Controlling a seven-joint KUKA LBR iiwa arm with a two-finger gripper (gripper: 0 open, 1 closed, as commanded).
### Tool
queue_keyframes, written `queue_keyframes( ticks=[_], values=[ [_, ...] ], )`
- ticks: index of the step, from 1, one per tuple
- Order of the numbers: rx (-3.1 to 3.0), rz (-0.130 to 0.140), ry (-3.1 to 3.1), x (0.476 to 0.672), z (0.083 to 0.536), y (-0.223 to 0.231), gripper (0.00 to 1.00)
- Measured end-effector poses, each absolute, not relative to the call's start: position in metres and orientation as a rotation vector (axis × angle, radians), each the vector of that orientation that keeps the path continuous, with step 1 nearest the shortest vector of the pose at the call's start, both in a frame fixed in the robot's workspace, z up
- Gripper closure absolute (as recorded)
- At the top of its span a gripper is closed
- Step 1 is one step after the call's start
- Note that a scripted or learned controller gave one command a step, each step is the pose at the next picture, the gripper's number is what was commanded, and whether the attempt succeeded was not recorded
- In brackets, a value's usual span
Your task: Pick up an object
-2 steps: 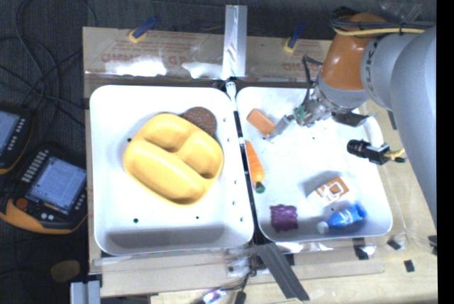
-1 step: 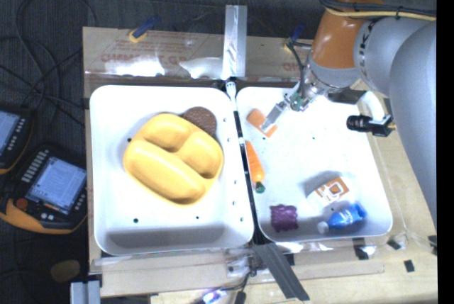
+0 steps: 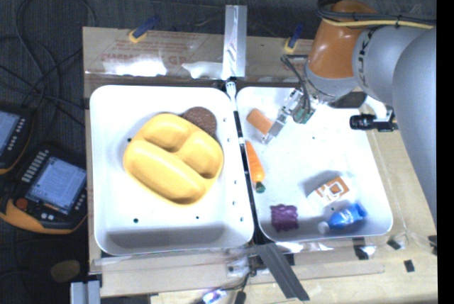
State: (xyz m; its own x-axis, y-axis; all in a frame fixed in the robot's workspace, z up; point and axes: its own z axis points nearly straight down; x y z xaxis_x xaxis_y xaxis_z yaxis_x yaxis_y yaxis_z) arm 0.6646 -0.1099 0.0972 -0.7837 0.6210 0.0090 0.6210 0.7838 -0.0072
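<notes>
My gripper point(image 3: 275, 127) reaches down into the far left part of the right bin point(image 3: 355, 154), its tip right beside a small orange block point(image 3: 257, 120). Whether it touches the block I cannot tell. An orange carrot point(image 3: 254, 164) with a dark green end lies along the bin's left wall. A purple lump point(image 3: 284, 216), a white and orange box point(image 3: 329, 188) and a blue object point(image 3: 347, 216) lie near the front. In the left bin point(image 3: 113, 224) sits a big yellow bulging object point(image 3: 172, 157) with a brown disc point(image 3: 199, 117) behind it.
The grey arm with its orange band point(image 3: 337, 47) hangs over the right bin's far right corner. A metal divider post point(image 3: 235, 40) stands behind the bins. Handheld controllers point(image 3: 46, 186) and cables lie left of the bench.
</notes>
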Motion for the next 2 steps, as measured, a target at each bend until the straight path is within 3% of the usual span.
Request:
queue_keyframes(
  ticks=[1, 2],
  values=[
    [-1.034, -0.005, -2.965, 0.667, 0.107, -0.108, 1.0],
    [-0.846, 0.004, -3.031, 0.633, 0.186, -0.051, 1.0]
  ],
)
